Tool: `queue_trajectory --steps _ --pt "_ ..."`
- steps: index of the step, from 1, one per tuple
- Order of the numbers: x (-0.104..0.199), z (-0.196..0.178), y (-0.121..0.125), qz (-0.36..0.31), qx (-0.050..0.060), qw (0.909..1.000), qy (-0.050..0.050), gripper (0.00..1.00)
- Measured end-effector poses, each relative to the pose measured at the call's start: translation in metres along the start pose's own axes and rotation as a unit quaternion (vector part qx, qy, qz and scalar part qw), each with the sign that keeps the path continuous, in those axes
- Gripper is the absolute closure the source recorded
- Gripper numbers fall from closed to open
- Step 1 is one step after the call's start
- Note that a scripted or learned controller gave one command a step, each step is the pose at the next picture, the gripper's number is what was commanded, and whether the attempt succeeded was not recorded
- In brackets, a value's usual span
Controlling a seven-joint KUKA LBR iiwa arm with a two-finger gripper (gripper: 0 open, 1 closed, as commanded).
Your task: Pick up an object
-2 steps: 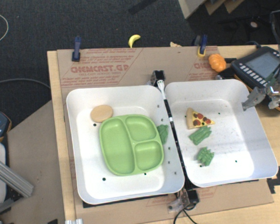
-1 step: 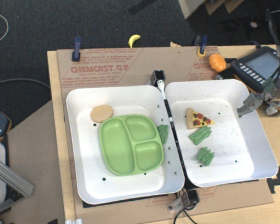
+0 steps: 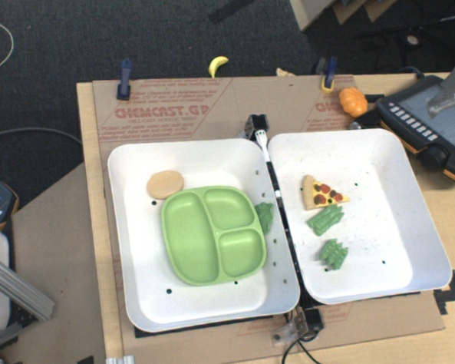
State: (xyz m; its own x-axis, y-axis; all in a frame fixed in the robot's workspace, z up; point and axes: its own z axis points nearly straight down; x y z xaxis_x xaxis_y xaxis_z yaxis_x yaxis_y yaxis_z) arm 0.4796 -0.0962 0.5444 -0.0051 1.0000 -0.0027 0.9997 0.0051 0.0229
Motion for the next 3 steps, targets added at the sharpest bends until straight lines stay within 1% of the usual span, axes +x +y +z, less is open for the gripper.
queue_trajectory --steps 1,2,3 --pt "0.035 0.169 -0.005 0.002 0.020 0.9998 0.003 0.00" --pt "0.075 0.295 -0.009 0.001 0.020 0.9998 0.003 0.00" --pt "0.113 0.152 -0.001 -0.001 0.002 1.0000 0.003 0.00"
